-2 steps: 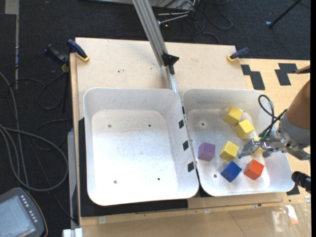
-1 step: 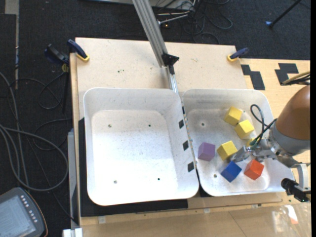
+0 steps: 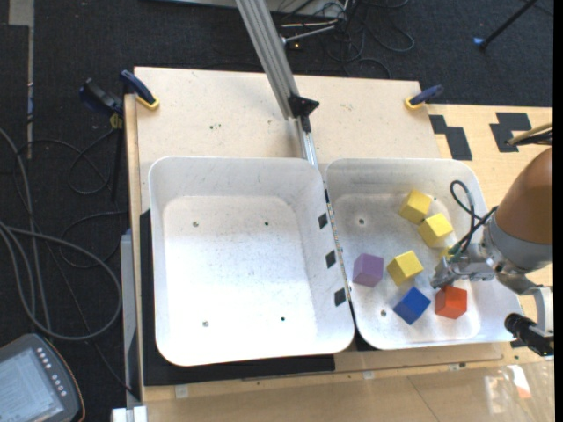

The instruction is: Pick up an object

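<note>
The arm (image 3: 528, 214) reached in from the right, its orange band showing just above the grey wrist, bent down over the right bin (image 3: 387, 337). The claw (image 3: 453, 275) hung low near that bin's right side, with a loop of black cable (image 3: 466, 202) arching up behind it. From where I stood I could not tell whether the claw was released or clenched, as the wrist hid too much of it.

Just below the claw, touching it or very nearly so, sat the red cube (image 3: 451, 302); I saw nothing clearly gripped. Just beside the red one, to its left, lay the blue cube (image 3: 411, 305), tilted on the bin floor. A yellow cube (image 3: 405, 265) rested above the blue one, left of the claw, and the purple cube (image 3: 368, 269) lay further left again, near the divide between the bins. Two more yellow cubes sat above the claw: one (image 3: 436, 229) close by it and another (image 3: 416, 207) just beyond, the pair touching or almost so.

The left bin (image 3: 167, 236) stood alongside on the pale desk (image 3: 220, 112), whose far corners bore clamps (image 3: 139, 89) with yellow tips.
</note>
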Robot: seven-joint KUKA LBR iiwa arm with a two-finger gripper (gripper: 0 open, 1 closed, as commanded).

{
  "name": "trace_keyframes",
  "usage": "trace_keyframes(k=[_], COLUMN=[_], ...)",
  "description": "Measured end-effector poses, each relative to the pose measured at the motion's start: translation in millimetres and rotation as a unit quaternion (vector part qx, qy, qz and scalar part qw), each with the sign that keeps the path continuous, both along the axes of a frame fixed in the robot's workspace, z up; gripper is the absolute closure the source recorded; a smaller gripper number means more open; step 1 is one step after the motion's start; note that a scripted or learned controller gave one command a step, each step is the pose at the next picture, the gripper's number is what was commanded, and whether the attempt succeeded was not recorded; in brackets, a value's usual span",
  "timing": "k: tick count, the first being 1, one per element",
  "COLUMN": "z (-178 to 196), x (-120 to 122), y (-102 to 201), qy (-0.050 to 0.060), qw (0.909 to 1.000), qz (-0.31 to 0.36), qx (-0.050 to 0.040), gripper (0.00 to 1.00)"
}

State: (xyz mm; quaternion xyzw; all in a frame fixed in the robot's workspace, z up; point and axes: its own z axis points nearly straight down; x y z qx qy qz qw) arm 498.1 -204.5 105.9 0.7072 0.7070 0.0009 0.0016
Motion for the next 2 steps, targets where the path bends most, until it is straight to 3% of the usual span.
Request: trace_keyframes(k=[2], z=[98], x=[1], y=[17], qy=[-0.002], qw=[1.0000], qz=[0.002], qx=[-0.0007], gripper=[1.00])
